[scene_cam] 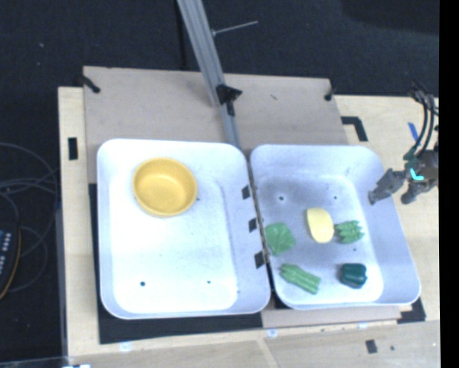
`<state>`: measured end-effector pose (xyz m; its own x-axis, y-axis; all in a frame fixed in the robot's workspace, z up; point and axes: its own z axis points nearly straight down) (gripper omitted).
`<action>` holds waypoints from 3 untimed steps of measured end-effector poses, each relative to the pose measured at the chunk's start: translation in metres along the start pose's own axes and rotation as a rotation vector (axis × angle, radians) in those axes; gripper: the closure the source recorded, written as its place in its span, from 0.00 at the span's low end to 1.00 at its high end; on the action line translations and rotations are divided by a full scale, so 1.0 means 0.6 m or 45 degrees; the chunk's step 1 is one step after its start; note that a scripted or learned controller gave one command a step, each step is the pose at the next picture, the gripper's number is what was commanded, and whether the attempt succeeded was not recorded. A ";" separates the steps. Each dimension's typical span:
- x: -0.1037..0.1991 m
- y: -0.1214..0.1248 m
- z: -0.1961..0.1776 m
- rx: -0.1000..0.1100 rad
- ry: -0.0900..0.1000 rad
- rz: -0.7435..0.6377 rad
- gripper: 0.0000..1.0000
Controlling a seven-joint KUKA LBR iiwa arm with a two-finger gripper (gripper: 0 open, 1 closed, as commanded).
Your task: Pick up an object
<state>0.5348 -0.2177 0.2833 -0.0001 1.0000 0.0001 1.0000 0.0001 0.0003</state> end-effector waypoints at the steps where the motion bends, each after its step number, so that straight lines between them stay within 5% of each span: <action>1: 0.000 0.000 0.000 0.000 0.000 0.000 0.00; 3: 0.012 0.004 0.203 0.007 0.001 0.001 0.00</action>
<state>0.5374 -0.2108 0.1616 0.0005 1.0000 0.0009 1.0000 -0.0005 -0.0051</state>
